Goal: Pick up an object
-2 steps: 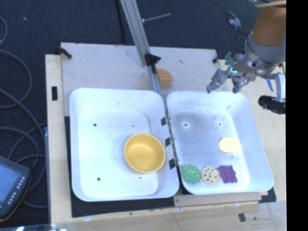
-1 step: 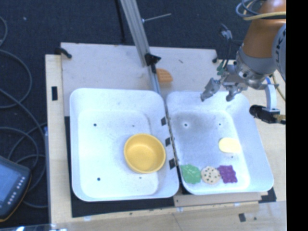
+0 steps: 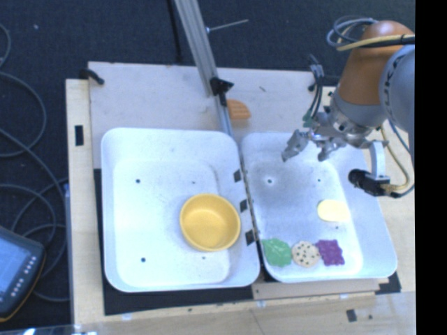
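Claw [image 3: 311,147] spread, holding nothing, above the right bin [image 3: 363,257] — arm [image 3: 370,68] cut off at right.

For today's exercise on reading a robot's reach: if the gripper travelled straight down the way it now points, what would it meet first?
Probably the bare floor of the right bin. The gripper hangs open above its far end, away from the pale yellow piece. Depth is hard to judge.

Open, empty jaws of the gripper [image 3: 308,147] hover above the right bin [image 3: 363,257].
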`<state>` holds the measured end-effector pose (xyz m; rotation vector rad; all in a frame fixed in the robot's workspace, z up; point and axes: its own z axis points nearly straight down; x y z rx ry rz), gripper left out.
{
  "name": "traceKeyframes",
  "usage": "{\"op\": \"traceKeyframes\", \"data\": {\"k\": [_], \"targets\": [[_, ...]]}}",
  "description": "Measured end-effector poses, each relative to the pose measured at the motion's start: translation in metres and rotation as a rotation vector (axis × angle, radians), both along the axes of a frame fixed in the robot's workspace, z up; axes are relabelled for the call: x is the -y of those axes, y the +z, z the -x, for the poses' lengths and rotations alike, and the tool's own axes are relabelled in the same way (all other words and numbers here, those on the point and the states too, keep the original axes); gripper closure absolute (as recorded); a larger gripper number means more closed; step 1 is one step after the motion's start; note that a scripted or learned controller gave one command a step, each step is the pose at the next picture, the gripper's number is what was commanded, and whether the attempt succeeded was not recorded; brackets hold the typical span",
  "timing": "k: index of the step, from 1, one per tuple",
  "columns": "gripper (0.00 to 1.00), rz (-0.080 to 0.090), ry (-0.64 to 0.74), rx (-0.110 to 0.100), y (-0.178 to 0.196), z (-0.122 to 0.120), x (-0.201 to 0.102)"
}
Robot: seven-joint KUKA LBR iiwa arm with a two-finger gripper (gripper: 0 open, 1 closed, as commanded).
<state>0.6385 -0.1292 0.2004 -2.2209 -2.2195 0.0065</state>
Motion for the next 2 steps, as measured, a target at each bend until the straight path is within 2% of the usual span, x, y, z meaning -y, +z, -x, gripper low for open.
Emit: {"op": "traceKeyframes", "data": {"k": [1,2], "targets": [[0.00,0.001,-0.004,0.001,-0.050,-0.009,0.005],[1.00,0.001,-0.006,0.008,-0.035,-0.010,0.006]]}}
